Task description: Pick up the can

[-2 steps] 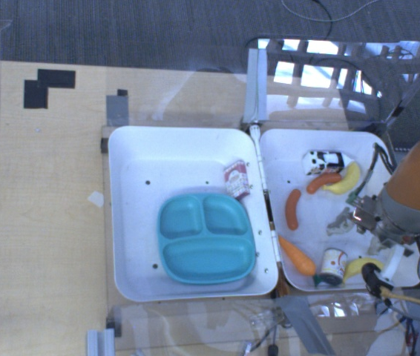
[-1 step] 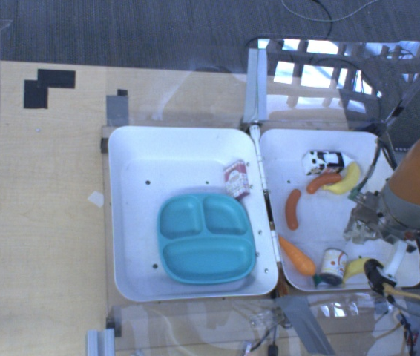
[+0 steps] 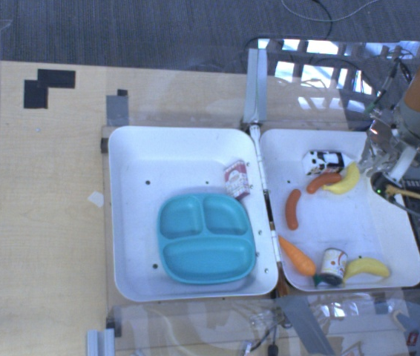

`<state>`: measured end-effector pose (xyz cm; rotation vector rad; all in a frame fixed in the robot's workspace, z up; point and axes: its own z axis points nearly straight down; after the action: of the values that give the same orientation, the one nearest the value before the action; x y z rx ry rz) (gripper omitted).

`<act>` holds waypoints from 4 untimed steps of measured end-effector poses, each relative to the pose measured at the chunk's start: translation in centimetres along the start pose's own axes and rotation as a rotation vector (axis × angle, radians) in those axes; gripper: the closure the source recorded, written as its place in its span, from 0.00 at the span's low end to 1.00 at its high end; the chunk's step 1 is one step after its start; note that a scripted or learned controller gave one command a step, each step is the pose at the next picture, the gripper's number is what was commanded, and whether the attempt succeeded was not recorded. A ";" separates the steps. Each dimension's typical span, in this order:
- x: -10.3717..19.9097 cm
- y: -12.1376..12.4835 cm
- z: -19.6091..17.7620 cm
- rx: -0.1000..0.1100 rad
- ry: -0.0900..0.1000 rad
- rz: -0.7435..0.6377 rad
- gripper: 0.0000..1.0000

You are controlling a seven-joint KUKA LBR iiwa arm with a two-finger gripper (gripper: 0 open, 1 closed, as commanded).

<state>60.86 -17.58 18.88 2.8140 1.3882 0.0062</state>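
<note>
The can [image 3: 332, 265] is small, with a white label and a dark end, and lies on its side near the front edge of the right bin [image 3: 388, 228]. It rests between a carrot [image 3: 297, 256] on its left and a yellow banana [image 3: 366, 268] on its right. My gripper [image 3: 378, 167] hangs over the right bin's far right side, close to another banana [image 3: 343, 181]. It is well behind the can, apart from it, with nothing seen in its hold.
In the right bin also lie a black-and-white toy [image 3: 323, 160] and two red-orange sausages [image 3: 323, 182] [image 3: 292, 208]. The left bin [image 3: 132, 199] holds a teal divided plate [image 3: 205, 237] and a red-and-white packet [image 3: 237, 179] by the divider.
</note>
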 end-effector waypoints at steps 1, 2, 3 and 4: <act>0.0 0.0 0.1 0.001 0.000 0.000 0.00; -2.5 -4.5 8.9 0.006 -0.001 -0.090 0.00; -8.0 -8.8 9.9 -0.006 0.003 -0.120 0.00; -7.7 -8.6 8.8 -0.012 0.007 -0.120 1.00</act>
<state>49.34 -18.49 10.04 2.7186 1.5511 0.0235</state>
